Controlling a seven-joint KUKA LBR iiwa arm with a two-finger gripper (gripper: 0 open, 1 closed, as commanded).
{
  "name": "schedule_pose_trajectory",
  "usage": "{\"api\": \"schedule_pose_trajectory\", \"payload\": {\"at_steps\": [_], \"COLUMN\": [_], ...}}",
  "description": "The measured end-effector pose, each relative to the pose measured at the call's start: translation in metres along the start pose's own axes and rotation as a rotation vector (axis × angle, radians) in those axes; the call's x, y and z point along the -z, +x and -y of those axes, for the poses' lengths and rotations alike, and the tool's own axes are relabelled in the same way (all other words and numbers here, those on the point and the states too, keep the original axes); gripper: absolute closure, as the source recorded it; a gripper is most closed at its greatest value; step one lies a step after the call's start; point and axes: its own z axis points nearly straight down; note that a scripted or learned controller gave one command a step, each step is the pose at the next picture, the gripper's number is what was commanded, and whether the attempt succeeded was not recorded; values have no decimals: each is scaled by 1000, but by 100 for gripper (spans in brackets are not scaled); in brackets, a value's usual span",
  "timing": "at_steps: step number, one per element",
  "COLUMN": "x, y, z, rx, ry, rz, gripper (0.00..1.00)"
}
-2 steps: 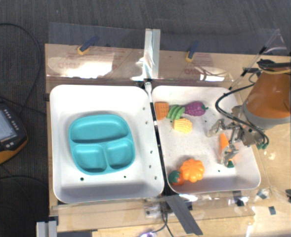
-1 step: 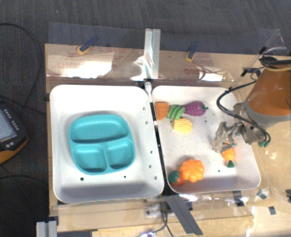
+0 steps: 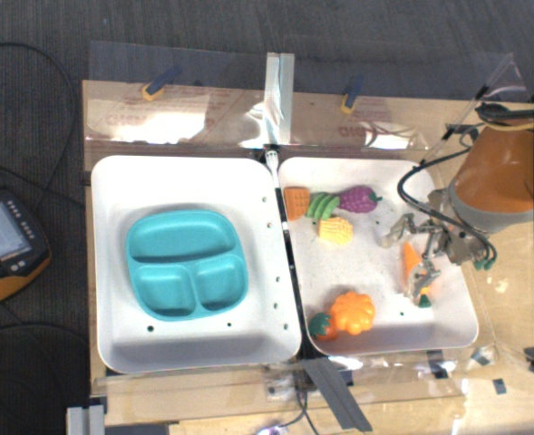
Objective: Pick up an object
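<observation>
The right bin (image 3: 448,333) holds several toy foods. An orange carrot (image 3: 411,259) with a green tip lies near the bin's right wall. My gripper (image 3: 408,258) hangs low right over it and is open. One finger sits at the carrot's upper left and the other at its lower end, so the carrot lies between them on the bin floor. Further left lie a yellow corn cob (image 3: 335,232), a purple eggplant (image 3: 361,198), a green vegetable (image 3: 322,207) and an orange block (image 3: 296,201). At the front sit an orange pumpkin (image 3: 353,312) and a small red fruit (image 3: 322,325).
The left bin (image 3: 112,333) holds a teal divided tray (image 3: 188,262). The arm's orange band (image 3: 498,175) and black cables overhang the right bin's right wall. A handheld pendant (image 3: 4,243) lies on the floor at far left.
</observation>
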Motion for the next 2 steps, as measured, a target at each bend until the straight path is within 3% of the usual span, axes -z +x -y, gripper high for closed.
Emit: {"api": "schedule_pose_trajectory", "payload": {"at_steps": [1,2], "x": [-11,0], "y": [8,5], "z": [0,0], "rx": [-103,-103], "ry": [-4,-1], "rz": [-5,0], "gripper": [0,100]}}
